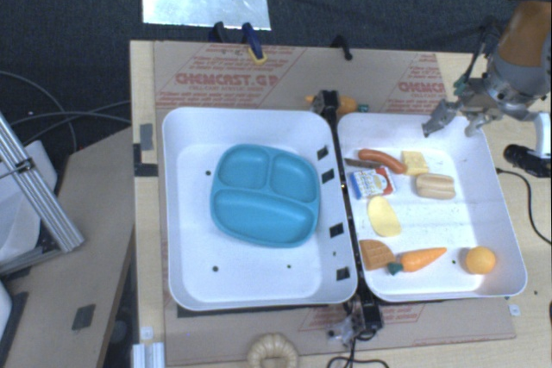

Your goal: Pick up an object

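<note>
Hovering over the right bin's (496, 185) far right corner, gripper (454, 122) spread wide, holding nothing; hot dog (380, 159) and cheese (416, 161) nearest. Risked closing between crowded toys and missing.

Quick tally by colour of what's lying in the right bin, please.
Orange: 2, carrot and orange fruit
Yellow: 2, cheese cube, yellow oval piece
Brown: 2, bread roll, cookie
Red: 1, sausage
Blue-white: 1, small packet
Total: 8
</note>
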You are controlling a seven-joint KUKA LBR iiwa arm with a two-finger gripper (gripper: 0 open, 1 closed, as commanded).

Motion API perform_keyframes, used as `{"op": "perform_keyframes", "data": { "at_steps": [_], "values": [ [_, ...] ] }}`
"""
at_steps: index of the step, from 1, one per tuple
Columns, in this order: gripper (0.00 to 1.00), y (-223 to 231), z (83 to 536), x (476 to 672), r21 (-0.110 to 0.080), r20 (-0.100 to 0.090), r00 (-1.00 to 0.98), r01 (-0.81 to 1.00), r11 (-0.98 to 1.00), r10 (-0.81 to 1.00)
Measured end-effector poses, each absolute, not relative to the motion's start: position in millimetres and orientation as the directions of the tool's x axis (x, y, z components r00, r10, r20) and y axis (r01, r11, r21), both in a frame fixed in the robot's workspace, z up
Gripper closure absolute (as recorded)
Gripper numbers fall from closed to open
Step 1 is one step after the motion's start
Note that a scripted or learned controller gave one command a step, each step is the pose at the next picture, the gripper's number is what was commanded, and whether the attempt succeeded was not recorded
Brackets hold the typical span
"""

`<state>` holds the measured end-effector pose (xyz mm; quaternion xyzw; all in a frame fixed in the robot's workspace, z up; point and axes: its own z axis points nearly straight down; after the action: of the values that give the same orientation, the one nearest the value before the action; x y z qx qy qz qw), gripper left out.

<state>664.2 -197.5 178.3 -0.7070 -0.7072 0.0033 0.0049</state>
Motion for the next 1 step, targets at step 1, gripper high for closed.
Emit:
{"op": "perform_keyframes", "data": {
  "at_steps": [1],
  "values": [
    [0.0,-197.0,187.7,667.4,0.002,0.0,-0.003,1.0,0.003,1.0]
  ]
}}
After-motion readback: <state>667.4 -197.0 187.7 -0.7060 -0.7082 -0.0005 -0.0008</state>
